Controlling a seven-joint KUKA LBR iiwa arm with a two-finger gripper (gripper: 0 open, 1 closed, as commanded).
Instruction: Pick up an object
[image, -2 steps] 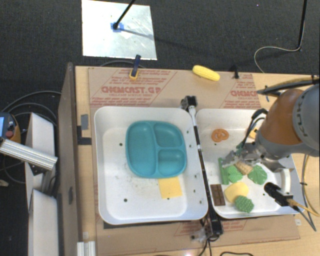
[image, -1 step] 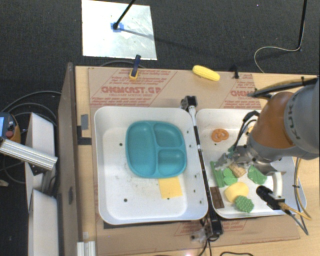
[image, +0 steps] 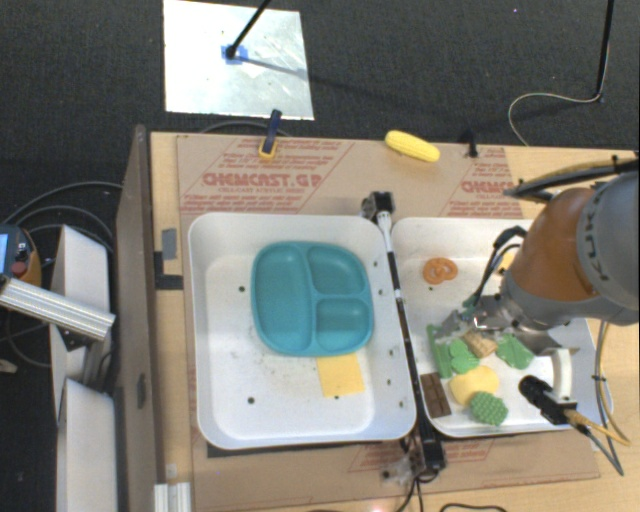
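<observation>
Below, cardboard bench (image: 300, 170) on dark carpet (image: 420, 50); two white bins (image: 215, 330); jaws' state unclear.

One fixed camera looks down at a slant over both white bins (image: 215, 300), arm (image: 575, 255) entering from right.

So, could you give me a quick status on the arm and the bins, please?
Gripper low over the right bin's green pieces, grasp unclear. Yellow piece alongside, crowded. Teal tray in left bin.

Red print "CHEMCAST GP" on brown cardboard sheet (image: 262, 172) behind left bin. Same red lettering, partly hidden, on sheet behind right bin, starts "CHEMC". No other legible text.
</observation>
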